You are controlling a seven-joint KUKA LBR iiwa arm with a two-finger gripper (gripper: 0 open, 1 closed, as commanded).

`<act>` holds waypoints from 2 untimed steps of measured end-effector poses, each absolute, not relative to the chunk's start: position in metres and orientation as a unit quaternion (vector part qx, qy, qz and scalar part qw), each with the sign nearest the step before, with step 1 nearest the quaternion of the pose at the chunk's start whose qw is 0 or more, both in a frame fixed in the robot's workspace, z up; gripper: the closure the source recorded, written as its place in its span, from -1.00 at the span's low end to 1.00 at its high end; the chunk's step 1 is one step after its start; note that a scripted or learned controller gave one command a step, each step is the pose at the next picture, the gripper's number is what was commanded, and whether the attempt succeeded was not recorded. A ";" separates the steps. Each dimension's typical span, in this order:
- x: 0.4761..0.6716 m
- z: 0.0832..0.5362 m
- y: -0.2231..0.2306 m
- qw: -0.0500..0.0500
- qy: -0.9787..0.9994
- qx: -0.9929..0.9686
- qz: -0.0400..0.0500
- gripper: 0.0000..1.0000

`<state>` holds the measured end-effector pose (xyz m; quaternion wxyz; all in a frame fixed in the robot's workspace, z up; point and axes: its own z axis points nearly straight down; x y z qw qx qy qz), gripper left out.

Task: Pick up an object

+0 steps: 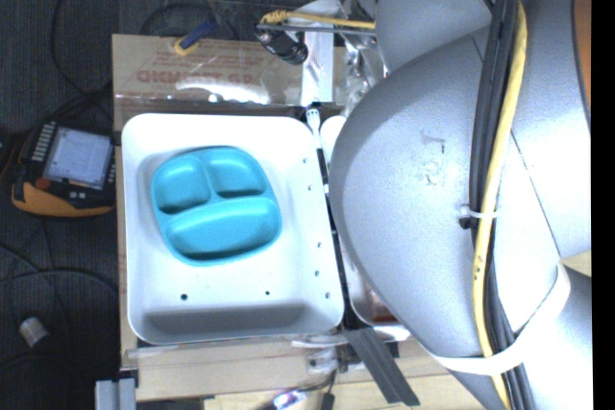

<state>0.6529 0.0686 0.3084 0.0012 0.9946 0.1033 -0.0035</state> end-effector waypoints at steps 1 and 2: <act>0.642 0.365 -0.011 0.002 0.100 0.995 -0.002 1.00; 0.611 0.262 0.053 0.001 0.103 0.995 -0.004 1.00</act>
